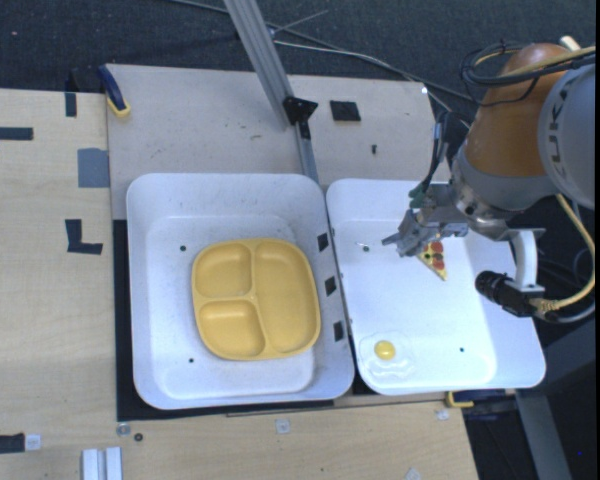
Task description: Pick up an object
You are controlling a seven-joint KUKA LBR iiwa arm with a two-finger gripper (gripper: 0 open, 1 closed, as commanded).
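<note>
In the right white bin (480,358) lies a toy pizza slice (436,259), orange with red and green dots, near the bin's upper middle. A toy fried egg (385,353), white with a yellow yolk, rests near the bin's front left corner. My gripper (417,238) hangs right over the pizza slice's upper end, its grey fingers pointing down and left, and it covers part of the slice. The view does not let me judge whether the slice sits between the fingers. The arm's orange band (510,118) rises behind it.
The left white bin (160,218) holds a yellow divided plate (255,298). A grey metal post (265,48) slants up from between the bins. Black cables (510,293) loop beside the right bin's right rim.
</note>
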